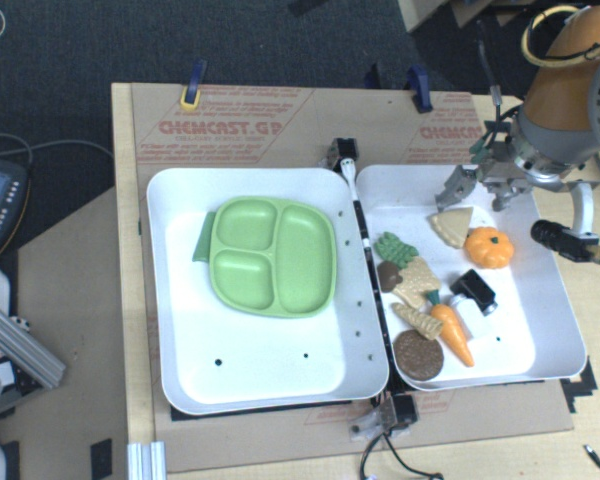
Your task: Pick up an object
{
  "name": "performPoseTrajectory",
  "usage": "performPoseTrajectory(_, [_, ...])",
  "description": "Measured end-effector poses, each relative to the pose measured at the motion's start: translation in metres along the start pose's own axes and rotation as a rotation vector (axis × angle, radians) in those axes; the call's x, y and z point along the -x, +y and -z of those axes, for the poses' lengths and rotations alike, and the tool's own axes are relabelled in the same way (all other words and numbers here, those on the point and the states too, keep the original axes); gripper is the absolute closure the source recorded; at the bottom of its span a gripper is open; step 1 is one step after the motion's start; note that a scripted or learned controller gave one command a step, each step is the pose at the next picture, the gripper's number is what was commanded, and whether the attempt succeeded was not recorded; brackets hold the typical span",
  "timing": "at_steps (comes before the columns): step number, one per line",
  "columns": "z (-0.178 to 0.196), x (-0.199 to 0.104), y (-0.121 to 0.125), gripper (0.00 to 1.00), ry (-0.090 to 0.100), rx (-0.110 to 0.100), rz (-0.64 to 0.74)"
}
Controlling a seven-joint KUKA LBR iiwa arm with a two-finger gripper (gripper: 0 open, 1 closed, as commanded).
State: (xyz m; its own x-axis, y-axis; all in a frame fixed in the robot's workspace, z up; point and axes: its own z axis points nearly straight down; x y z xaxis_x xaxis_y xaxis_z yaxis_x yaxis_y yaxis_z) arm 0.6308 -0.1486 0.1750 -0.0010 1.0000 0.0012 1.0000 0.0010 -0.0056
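The bench [280, 118], topped with printed cardboard, bears two white bins [180, 298] [550, 318] side by side.

This is a robot lab. A big robot arm [565, 78] reaches over a counter [280, 123] covered with cardboard held by clamps [191, 88]. Two white bins [180, 268] hold toy food [435, 298]. Wires [40, 148] lie on dark carpet [130, 18].

Toys [430, 298] crowded; right bin [550, 318] edge open

plate [274, 256] in left bin [180, 298], toys [430, 303] in right
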Motion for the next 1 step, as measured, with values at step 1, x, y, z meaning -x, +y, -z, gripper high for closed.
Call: performPoseTrajectory(1, [-0.0563,0.0052,-0.0088,0.0,0.0,-0.002,-0.001])
